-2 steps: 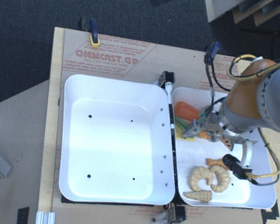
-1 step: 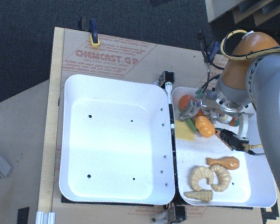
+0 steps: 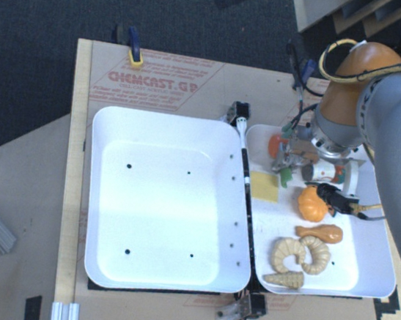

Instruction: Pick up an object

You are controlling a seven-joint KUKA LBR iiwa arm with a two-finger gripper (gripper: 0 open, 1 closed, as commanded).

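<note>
Reaching seems the step in hand: the grey arm's gripper (image 3: 295, 155) hangs low over the upper part of the right-hand shallow white bin (image 3: 374, 270), at the right of the frame. Whether it is open, closed or gripping anything I cannot tell; clutter hides it. Below it lie a flat yellow square (image 3: 264, 187), a round orange fruit (image 3: 312, 204) and pale curled pieces (image 3: 301, 255). Next, I'd judge, it must settle squarely over one thing and lift.
</note>
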